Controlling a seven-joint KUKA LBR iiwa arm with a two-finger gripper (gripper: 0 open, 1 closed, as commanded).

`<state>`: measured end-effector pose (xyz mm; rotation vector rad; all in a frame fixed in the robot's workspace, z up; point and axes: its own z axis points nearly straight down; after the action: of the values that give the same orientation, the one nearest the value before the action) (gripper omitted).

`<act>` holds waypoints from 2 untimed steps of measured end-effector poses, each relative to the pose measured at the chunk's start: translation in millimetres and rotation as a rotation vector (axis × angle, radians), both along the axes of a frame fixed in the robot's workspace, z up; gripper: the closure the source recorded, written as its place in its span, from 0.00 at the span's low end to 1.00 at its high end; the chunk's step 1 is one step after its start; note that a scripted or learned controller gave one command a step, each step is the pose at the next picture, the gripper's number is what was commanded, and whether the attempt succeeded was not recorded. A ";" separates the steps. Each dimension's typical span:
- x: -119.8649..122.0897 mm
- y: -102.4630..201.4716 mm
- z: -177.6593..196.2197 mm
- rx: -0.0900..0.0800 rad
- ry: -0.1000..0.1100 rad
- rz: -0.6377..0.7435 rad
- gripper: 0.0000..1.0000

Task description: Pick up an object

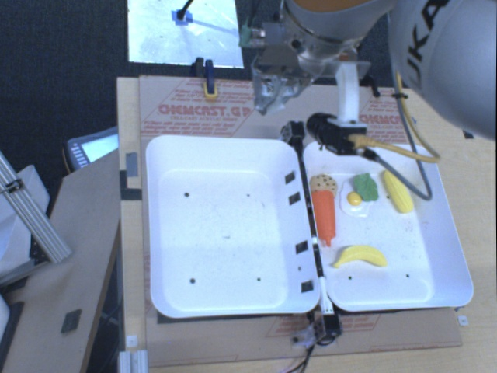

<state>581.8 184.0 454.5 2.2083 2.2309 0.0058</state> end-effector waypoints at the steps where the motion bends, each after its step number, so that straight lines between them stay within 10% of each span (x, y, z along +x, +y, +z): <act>1: -16.8 11.9 -62.5 -0.001 0.007 -0.004 1.00; 2: -15.9 11.8 -60.1 -0.001 0.004 -0.004 0.00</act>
<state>565.9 195.8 394.4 2.2141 2.2280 0.0011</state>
